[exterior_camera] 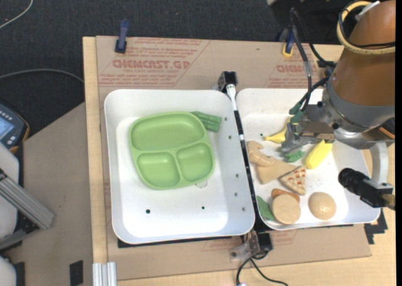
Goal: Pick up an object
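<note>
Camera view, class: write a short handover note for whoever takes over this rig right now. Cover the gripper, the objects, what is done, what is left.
Gripper: low in the right bin, among the toy food; its grip is not readable from here.
Objects: banana, corn cob, pizza slice, bread pieces, two round buns in the right bin. Green divided tray in the left bin.
Done: arm lowered to the food.
Left: confirm a grasp, lift.

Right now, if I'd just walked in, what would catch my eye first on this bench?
Probably the green divided plate lying alone in the left bin, bright against the white. Next, the grey arm with its orange band reaching in from the right, its gripper low over the right bin amid scattered toy food, such as a pizza slice.
</note>
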Action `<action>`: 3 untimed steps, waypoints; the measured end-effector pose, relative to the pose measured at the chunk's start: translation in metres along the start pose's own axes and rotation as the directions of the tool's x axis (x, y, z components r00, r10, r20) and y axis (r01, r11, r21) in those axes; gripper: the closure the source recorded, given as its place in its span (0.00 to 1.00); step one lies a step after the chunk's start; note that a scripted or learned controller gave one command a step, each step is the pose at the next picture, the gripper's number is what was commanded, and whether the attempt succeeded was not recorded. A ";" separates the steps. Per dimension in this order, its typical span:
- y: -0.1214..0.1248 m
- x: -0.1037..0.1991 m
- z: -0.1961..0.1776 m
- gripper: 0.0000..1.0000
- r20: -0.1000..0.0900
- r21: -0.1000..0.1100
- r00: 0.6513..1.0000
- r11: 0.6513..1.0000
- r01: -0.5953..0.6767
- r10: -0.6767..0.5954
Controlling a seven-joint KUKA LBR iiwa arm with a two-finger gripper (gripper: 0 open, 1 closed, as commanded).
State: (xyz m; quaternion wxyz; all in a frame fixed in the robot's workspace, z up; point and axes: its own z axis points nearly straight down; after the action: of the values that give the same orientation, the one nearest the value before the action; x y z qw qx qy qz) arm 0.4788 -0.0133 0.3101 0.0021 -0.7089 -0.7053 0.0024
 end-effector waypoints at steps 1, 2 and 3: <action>0.000 0.064 0.017 1.00 -0.002 -0.001 1.000 1.000 0.011 -0.011; 0.001 0.049 -0.082 1.00 -0.001 -0.019 1.000 1.000 0.005 -0.005; -0.001 0.077 -0.038 1.00 -0.001 0.000 1.000 1.000 0.008 -0.008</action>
State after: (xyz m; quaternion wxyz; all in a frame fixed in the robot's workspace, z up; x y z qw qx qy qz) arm 0.4789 0.0634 0.3484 0.0022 -0.7062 -0.7080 0.0021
